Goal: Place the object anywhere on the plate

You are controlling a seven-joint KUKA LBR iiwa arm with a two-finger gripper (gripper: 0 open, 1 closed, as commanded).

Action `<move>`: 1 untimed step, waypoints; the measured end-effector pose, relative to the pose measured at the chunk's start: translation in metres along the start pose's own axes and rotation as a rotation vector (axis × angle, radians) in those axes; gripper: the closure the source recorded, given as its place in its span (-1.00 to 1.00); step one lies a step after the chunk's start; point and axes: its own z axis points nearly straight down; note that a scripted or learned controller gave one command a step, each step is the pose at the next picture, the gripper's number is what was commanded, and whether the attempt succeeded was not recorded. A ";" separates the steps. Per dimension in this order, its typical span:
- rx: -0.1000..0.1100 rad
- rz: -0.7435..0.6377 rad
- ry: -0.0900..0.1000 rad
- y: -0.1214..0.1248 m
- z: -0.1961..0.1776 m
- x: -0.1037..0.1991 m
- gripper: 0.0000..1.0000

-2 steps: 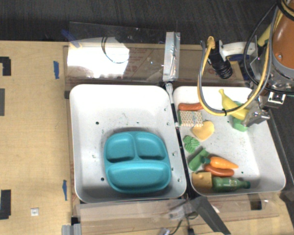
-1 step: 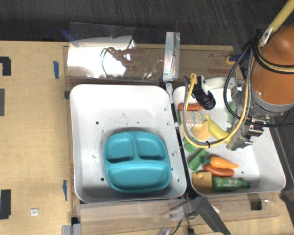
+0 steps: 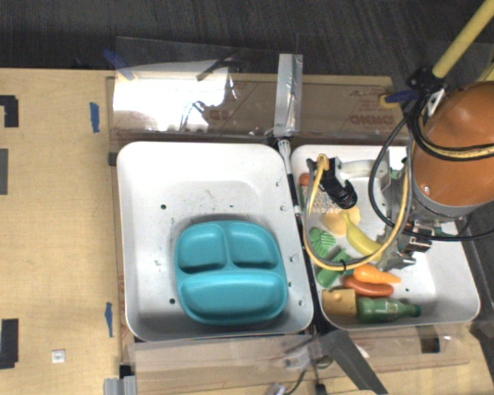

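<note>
A teal plate (image 3: pixel 229 271) with three compartments lies in the left bin (image 3: pixel 144 179), toward its front. Several toy foods lie in the right bin (image 3: pixel 461 295): a yellow banana (image 3: pixel 361 239), an orange carrot-like piece (image 3: pixel 372 277), a green bottle (image 3: pixel 387 309), a tan piece (image 3: pixel 339 303) and a green leafy piece (image 3: pixel 322 242). My gripper (image 3: pixel 401 252) reaches down into the right bin under the orange wrist band (image 3: pixel 461 146), just right of the banana and above the orange piece. No object shows between its fingers.
A yellow cable (image 3: pixel 314 220) and a black connector (image 3: pixel 339 189) hang over the right bin's left side. A clear plastic sheet and cardboard wall (image 3: pixel 230 105) stand behind the bins. The wooden bench (image 3: pixel 41 220) stretches to the left.
</note>
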 end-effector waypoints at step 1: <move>0.001 -0.003 0.002 0.050 0.082 0.027 1.00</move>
